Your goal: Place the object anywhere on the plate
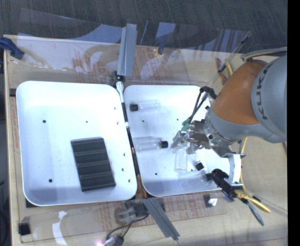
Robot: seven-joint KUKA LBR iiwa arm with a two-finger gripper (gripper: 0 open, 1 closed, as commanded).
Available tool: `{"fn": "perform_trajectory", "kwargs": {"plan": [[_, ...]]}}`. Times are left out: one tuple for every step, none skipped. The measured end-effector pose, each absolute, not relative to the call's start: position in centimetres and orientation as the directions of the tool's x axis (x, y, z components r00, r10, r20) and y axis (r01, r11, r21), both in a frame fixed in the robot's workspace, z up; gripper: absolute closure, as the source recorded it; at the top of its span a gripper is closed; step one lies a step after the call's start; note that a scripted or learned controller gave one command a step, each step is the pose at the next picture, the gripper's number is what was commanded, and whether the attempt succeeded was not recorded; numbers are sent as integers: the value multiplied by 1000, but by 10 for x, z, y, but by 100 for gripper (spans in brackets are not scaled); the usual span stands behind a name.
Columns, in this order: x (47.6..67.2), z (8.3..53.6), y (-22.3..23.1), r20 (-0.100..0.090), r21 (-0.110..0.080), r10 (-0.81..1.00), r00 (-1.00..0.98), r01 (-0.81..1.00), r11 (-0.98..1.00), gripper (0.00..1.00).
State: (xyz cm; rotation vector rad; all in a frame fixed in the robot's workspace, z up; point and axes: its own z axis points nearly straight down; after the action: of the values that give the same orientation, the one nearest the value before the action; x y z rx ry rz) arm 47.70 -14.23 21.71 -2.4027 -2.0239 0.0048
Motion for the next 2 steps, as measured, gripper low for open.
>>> {"fn": "perform_trajectory", "kwargs": {"plan": [[546,190,-86,-1,-6,988,153,988,-153,100],[544,190,-24,-1,-7,942,336,942,-336,100]]}}
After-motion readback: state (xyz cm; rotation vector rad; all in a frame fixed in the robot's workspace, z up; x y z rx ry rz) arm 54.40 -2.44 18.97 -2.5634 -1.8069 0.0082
